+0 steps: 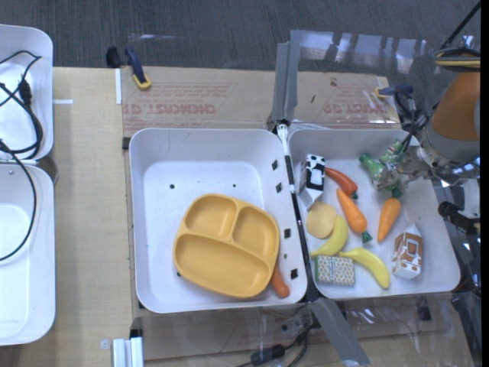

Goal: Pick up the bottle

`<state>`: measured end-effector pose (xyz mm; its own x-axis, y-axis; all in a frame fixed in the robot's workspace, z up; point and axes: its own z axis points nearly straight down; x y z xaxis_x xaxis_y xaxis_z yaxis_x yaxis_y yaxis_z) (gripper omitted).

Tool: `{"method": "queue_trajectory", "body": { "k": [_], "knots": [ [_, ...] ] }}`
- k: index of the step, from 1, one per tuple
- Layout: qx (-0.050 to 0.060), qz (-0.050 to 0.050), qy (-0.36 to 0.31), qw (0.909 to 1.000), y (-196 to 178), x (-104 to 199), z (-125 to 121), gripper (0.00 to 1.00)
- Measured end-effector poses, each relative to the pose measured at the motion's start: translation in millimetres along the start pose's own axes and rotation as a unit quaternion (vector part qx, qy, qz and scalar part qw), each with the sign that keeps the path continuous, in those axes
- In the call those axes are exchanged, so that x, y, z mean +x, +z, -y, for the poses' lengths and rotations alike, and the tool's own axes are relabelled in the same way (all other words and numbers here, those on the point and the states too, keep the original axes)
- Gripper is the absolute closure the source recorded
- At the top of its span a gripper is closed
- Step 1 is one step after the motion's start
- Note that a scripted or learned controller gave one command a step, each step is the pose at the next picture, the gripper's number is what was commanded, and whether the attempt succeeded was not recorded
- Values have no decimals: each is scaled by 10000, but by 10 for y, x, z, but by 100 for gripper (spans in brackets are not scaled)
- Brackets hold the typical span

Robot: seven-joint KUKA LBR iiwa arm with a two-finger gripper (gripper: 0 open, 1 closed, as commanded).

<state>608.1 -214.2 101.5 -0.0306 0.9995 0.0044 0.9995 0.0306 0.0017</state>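
Observation:
The bottle [377,167] is green with a pale label and lies on its side at the back of the right bin [451,277], cap end pointing left. My gripper [406,165] sits right at the bottle's right end, low over the bin, reaching in from the right below the orange band [461,107] of the arm. The gripper's body covers the bottle's right end, so the grip itself is hidden.
Around the bottle lie a red pepper [341,180], two carrots [352,209] [388,217], bananas [370,265], a black-and-white carton [314,173], a juice box [409,252] and a teal packet [335,270]. The left bin [153,205] holds a yellow divided plate [228,245].

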Motion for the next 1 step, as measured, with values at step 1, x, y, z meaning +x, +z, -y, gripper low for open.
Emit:
{"method": "queue_trajectory", "body": {
  "k": [1],
  "knots": [
    [9, 30, 488, 9988, -1033, 558, -99, 100]
  ]
}}
